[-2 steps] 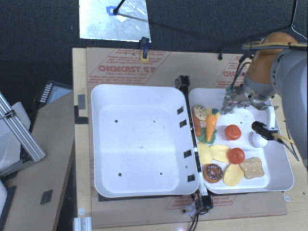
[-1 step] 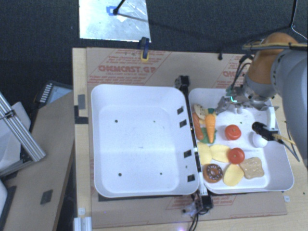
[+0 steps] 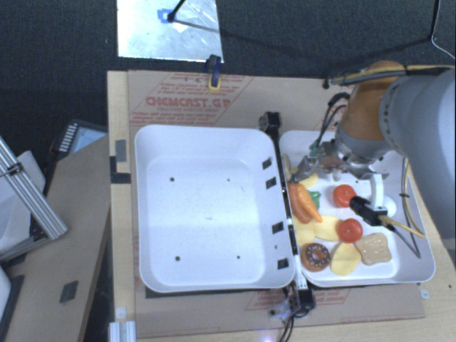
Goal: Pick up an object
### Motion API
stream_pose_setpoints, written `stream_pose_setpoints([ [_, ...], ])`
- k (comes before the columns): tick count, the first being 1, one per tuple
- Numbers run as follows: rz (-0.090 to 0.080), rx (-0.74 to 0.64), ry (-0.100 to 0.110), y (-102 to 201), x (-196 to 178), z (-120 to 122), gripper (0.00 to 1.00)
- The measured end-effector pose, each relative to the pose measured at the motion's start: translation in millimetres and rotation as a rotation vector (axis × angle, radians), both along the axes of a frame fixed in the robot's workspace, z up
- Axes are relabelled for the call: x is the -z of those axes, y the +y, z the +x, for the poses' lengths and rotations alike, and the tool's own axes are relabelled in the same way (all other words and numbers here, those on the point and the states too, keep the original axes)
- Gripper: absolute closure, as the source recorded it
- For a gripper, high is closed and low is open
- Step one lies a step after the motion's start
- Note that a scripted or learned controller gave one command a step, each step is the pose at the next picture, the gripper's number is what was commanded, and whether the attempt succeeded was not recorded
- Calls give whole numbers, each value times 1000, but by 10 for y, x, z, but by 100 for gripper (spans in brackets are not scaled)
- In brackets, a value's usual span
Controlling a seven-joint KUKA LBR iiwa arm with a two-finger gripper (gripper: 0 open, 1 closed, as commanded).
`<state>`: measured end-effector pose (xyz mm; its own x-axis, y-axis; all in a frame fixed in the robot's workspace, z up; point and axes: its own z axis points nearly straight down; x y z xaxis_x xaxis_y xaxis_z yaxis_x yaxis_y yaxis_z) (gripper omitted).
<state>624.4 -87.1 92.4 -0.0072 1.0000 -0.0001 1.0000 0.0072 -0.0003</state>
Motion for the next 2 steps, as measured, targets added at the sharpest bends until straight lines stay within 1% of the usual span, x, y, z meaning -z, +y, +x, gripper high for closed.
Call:
stream_pose_setpoints([
  [1, 0, 6, 0, -58, 82, -149, 0],
  [2, -1, 10, 1, -434, 63, -539, 0],
])
